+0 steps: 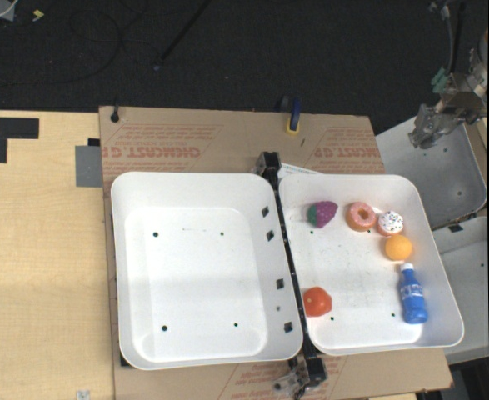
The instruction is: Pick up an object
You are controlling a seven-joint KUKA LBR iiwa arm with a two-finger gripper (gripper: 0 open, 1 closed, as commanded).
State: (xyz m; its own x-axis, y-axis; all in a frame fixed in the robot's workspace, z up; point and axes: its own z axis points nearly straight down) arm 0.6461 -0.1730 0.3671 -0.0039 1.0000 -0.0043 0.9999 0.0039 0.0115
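The gripper [427, 127] is hanging far right, beyond the right bin [444, 307]; its grip state cannot be told, touching nothing.

- Both bins, left bin [136, 223] and right bin [431, 223], look like smooth white plastic with a soft sheen.
- The board [227, 140] beneath them is matt brown cardboard with printed lettering.
- The bench [36, 265] looks like pale, matt wood.
- The blue bottle [411, 294], by the right bin's right edge, looks like glossy plastic.
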